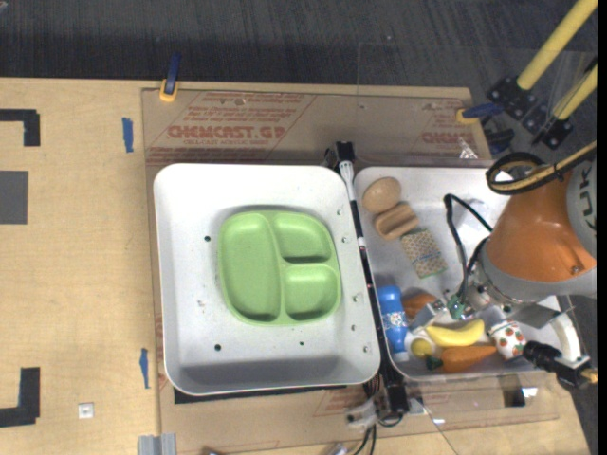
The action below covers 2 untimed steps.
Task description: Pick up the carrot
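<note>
Camera view looks down on the counter (76, 254) with two white bins; the carrot (467, 356) lies in the right bin (432, 183), close against its near wall, its long axis running left to right along that wall. A yellow banana (453, 333) lies just beside it on the far side, nearly parallel, and a blue bottle (391, 316) stands off its left end. The arm's orange band (536, 240) hangs over the bin's right part, and the hand (474, 303) sits just beyond the banana, so the carrot lies toward the near wall from it. Whether the hand is spread or pressed together I cannot tell. Room looks tight: wall on one side, banana on the other, a spotted ball (506, 340) at the right end
</note>
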Available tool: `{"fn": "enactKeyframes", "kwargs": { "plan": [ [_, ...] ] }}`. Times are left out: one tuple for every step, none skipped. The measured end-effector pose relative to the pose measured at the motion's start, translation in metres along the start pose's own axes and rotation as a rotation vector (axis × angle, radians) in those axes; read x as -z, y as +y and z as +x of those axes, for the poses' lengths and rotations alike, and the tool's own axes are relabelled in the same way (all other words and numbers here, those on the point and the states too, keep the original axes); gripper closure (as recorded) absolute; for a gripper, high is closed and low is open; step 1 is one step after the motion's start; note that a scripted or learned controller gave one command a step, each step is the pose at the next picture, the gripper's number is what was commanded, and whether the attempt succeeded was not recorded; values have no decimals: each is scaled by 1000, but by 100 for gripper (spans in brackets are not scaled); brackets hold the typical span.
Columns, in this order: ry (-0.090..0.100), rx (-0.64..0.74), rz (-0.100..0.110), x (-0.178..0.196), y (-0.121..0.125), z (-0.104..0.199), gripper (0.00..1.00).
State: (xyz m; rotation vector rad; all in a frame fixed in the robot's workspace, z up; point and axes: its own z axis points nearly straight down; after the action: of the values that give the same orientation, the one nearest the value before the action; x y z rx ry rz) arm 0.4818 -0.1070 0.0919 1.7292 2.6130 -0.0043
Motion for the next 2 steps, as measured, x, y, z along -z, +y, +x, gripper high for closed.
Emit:
{"fn": "enactKeyframes", "kwargs": {
  "plan": [
    [2,-45,-6,-1,2,3,0],
    [-2,-45,-16,11,6,3,100]
  ]
}}
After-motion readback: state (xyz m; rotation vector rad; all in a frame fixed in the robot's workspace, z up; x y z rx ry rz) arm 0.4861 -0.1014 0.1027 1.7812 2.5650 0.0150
